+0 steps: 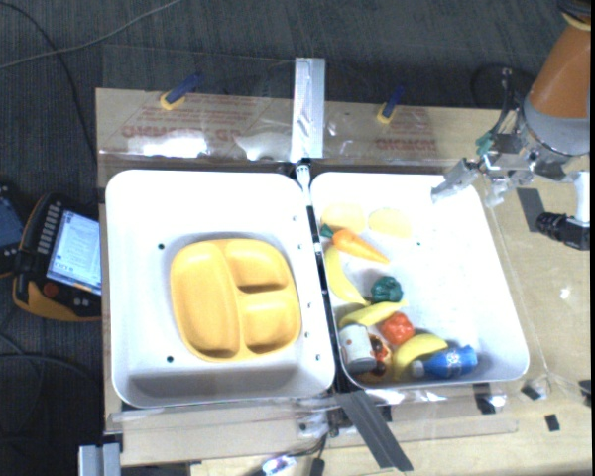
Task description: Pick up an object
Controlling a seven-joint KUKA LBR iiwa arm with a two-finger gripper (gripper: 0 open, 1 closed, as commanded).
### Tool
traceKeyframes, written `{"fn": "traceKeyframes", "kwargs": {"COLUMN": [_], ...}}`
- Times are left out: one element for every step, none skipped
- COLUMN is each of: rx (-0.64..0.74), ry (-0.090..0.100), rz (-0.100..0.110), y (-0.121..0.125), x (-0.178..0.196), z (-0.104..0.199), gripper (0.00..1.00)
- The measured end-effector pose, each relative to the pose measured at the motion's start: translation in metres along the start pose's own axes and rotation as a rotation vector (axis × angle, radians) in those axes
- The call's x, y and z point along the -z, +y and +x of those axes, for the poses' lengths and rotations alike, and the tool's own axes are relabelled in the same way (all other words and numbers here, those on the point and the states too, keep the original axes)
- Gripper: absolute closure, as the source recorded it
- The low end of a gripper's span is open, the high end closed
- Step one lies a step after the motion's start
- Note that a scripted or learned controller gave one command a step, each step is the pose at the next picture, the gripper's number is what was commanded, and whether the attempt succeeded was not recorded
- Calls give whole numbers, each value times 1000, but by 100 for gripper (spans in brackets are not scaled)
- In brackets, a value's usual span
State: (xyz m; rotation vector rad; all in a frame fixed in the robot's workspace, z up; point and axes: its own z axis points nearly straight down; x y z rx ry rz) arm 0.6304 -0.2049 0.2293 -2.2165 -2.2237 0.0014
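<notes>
Objects for picking lie heaped in the right bin [496, 296]: carrot [359, 246], banana [341, 278], teal piece [386, 289], blue bottle [448, 362]. Beyond them the end effector [454, 183] hovers over that bin's far right corner, holding nothing; whether it is open I cannot tell. Tightly packed items risk a slipped or double grasp

Small toy foods [382, 310] heaped along the right bin's [496, 296] left and near sides.
</notes>
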Motion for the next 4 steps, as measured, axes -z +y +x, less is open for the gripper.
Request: {"fn": "traceKeyframes", "kwargs": {"rx": [-98, 42, 45, 58], "ry": [-5, -5, -8, -1], "rz": [2, -7, -7, -1], "y": [-1, 32, 32, 19], "x": [-97, -141, -131, -21], "z": [-6, 39, 39, 133], "gripper": [0, 0, 100, 100]}}
